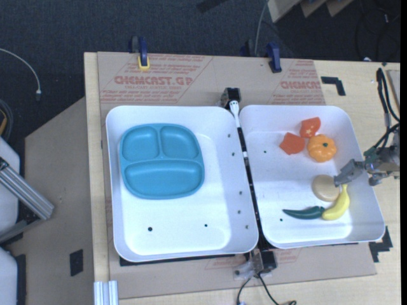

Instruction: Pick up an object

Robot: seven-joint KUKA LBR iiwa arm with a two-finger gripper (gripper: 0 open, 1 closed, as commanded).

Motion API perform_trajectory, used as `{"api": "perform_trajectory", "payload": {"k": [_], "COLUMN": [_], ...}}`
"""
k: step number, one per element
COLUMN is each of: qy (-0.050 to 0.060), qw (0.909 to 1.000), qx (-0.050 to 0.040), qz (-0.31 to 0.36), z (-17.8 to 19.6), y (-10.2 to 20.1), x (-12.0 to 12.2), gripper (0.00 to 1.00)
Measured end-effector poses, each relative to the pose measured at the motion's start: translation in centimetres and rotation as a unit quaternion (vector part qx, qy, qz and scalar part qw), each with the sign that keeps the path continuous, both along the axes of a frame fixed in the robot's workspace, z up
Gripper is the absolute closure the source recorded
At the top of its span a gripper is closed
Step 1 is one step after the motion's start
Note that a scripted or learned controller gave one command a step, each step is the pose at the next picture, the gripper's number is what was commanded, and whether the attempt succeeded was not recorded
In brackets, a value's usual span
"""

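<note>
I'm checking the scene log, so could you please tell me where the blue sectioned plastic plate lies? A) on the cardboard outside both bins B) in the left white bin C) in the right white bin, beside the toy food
B: the blue sectioned plastic plate lies flat in the left white bin, while the toy food sits in the right white bin.
</note>
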State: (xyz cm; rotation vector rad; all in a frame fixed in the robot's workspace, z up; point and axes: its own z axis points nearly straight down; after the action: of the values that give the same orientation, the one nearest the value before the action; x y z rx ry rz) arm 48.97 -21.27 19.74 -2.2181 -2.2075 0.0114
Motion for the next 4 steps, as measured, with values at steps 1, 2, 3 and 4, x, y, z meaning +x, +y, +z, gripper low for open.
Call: {"api": "perform_trajectory", "payload": {"k": [1, 2, 3, 4], "qy": [-0.007, -0.003, -0.004, -0.008], "qw": [1.0000, 1.0000, 1.0000, 1.0000], "qx": [-0.0019, -0.0001, -0.0003, -0.0026], "qz": [0.002, 0.002, 0.002, 0.002], "z": [0.7, -5.7, -11.0, -9.7], "y": [0.1, 0.2, 0.3, 0.2], "x": [0.4, 0.1, -0.1, 0.1], "gripper": [0.00, 0.00, 0.00, 1.00]}}
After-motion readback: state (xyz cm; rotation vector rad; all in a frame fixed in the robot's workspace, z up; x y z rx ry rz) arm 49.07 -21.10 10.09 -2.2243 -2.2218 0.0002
